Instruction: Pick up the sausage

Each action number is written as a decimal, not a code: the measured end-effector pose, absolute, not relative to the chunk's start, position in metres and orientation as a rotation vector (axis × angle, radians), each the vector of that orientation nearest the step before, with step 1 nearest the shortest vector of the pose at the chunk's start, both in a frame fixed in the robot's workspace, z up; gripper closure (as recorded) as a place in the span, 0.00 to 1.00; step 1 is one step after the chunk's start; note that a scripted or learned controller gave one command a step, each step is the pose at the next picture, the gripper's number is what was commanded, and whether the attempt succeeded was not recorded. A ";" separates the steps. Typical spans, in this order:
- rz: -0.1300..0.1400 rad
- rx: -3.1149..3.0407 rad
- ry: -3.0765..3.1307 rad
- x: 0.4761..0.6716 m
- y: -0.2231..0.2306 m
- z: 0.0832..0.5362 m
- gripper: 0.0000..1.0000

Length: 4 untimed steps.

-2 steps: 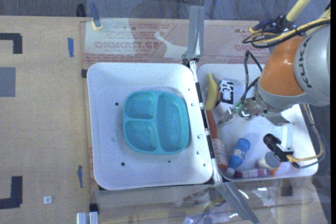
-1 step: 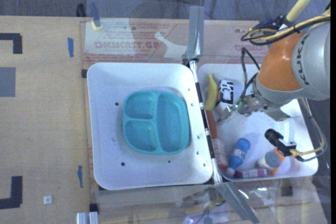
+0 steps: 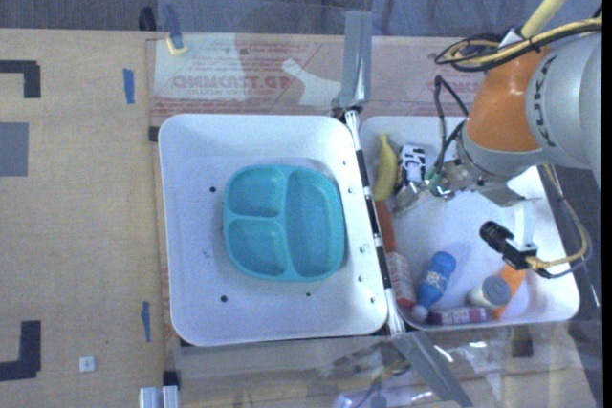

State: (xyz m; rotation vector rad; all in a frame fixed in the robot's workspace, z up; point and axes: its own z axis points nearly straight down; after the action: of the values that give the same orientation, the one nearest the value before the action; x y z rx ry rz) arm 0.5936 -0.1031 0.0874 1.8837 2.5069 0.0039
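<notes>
The arm reached in from the right, its orange band above the right bin point(image 3: 564, 296). The tool point(image 3: 413, 191) hung low near that bin's left wall, beside a yellow banana point(image 3: 384, 169); whether it was released or clenched could not be told. The sausage point(image 3: 383, 226), thin and reddish, lay along the left wall just below the banana. A blue bottle point(image 3: 436, 278) and an orange-capped bottle point(image 3: 504, 289) lay near the front. A teal divided plate point(image 3: 285, 223) sat in the left bin point(image 3: 186, 234).
</notes>
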 end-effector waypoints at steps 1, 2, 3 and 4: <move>0.008 1.915 2.478 0.556 -0.099 0.088 0.00; 0.006 1.844 2.534 0.569 -0.104 0.087 0.00; 0.008 1.842 2.527 0.572 -0.106 0.096 1.00; 0.001 1.350 2.831 0.629 -0.111 0.088 1.00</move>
State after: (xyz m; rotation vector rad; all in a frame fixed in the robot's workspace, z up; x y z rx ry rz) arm 0.6293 -0.1111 0.0880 1.3501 2.8307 0.0012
